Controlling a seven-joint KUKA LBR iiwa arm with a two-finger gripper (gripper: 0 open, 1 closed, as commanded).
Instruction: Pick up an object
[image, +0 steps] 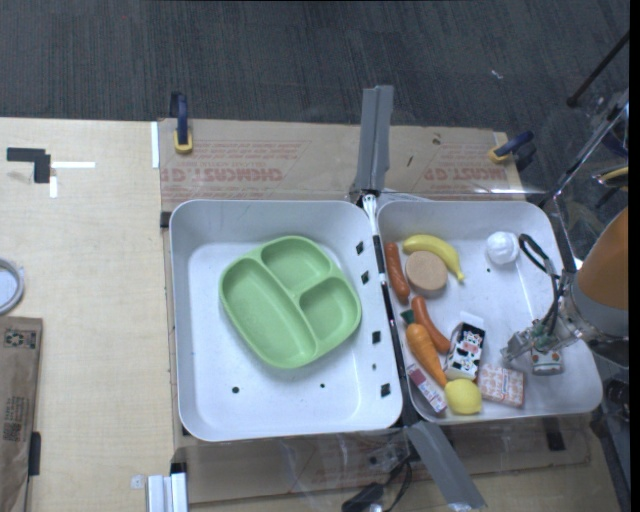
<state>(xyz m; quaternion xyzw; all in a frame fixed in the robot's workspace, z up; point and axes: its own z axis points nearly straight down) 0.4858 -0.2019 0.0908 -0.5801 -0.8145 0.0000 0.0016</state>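
My gripper (533, 353) is low in the right bin (540, 225), near its right wall, just above a pink packet (500, 386). Its fingers stand open, and I see nothing between them. To its left lie a cow-patterned carton (466, 350), a lemon (462, 397), two carrots (424, 349) and a red wrapped bar (426, 381). Farther back are a banana (436, 250), a tan round disc (426, 272), a sausage (398, 272) and a white ball (501, 247).
The left bin (200, 380) holds a green divided plate (290, 300). A black loop (536, 252) lies by the right bin's far right wall. The arm's orange band (612, 270) hangs over the bin's right rim. Clamps (181, 135) sit at the bench's back edge.
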